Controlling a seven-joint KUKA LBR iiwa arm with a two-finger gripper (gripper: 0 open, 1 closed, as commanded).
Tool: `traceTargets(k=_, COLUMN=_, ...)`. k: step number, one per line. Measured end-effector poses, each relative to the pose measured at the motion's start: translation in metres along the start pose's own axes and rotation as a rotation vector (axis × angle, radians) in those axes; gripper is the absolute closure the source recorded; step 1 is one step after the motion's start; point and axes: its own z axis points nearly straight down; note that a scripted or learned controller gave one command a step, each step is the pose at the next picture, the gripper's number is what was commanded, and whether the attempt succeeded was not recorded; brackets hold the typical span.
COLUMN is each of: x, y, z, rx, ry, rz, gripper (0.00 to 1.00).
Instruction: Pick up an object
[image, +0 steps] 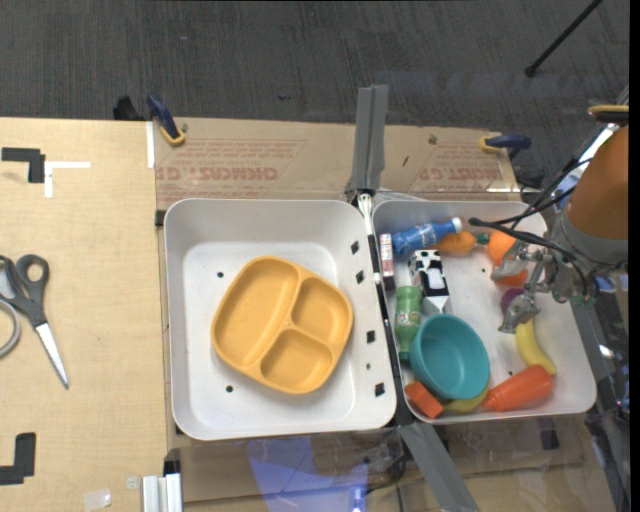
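One teal bowl (450, 356), one banana (533, 349)

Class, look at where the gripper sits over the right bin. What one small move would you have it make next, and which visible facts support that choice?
Probably a short descent toward the banana. The gripper hangs over the right bin near its right side, with nothing visibly held. The banana lies just below it in the view, apart from the teal bowl and the carrot, so it looks like the nearest uncrowded target.

One fixed camera looks down at a slant from above the desk (80, 300), taking in both white bins (185, 330) from moderate height.
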Motion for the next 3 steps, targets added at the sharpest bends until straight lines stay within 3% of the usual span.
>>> traceTargets(k=1, x=0.051, y=-0.018, z=0.021, rx=-0.002, ry=0.013, rz=0.030, gripper=0.00)
traceTargets(k=2, x=0.049, y=-0.017, z=0.011, rx=-0.001, ry=0.007, rz=0.027, gripper=1.00)
traceTargets(k=3, x=0.037, y=0.025, z=-0.157, rx=-0.001, ry=0.012, rz=0.180, gripper=1.00)
